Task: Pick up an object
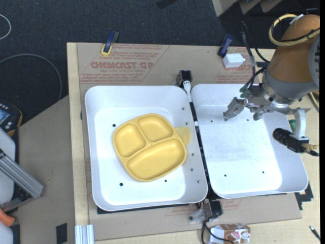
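Camera view: fixed above the bench, slanted down on both bins.
Gripper (245,109): hangs over the far part of the right bin (254,182); two fingers spread apart, nothing between them.
Arm (294,50): grey with orange band, comes in from the right side of the right bin, wrist above that bin's far right corner.
Right bin floor: bare white under the gripper, a few small dark dots.
Left bin (101,136): touches the right bin along their shared wall.
Task object: yellow divided plate (149,146), lying flat in the middle of the left bin, well apart from the gripper, across the shared wall from it.
Plate form: three compartments, raised rim and ridges, a small tab at the edge nearest the right bin.
Handling (judgement): looks like stiff moulded plastic, light, smooth and likely slippery; not fragile.
Grip site (judgement): flat body is too broad for the fingers; rim, a divider ridge, or the tab gives a thin edge to pinch.
Risk (judgement): plate may tilt or slide when lifted by one edge.
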Motion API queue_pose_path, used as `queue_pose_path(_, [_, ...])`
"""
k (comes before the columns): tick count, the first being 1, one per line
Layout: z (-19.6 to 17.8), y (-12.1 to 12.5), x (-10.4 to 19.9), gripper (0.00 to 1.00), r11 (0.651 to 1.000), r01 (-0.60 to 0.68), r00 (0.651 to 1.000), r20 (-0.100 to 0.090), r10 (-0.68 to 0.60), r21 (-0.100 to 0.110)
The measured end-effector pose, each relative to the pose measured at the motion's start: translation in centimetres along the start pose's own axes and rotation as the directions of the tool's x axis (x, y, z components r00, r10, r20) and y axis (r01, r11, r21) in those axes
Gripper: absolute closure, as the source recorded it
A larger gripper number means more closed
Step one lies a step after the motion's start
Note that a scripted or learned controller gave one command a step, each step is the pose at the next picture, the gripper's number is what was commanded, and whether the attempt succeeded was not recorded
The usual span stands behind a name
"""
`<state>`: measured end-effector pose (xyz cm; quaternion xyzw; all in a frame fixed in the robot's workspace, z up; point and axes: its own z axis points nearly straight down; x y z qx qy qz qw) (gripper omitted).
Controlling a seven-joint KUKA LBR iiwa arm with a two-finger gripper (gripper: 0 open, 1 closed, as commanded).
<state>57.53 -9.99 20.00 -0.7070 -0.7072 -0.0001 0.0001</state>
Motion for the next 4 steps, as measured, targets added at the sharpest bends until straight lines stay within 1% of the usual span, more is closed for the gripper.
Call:
queue_pose_path(1, [-9.2, -8.1, 4.8, 0.00, 1.000, 0.004, 1.000, -0.002, -0.004, -0.005])
queue_pose_path(2, [-9.8, -7.8, 4.6, 1.00, 1.000, 0.001, 1.000, 0.001, -0.001, -0.003])
queue_pose_path(3, [-9.9, -9.7, 11.6, 1.00, 1.000, 0.007, 1.000, -0.002, -0.007, 0.004])
queue_pose_path(4, [-15.8, -9.5, 17.4, 1.00, 1.000, 0.007, 1.000, -0.002, -0.007, -0.007])
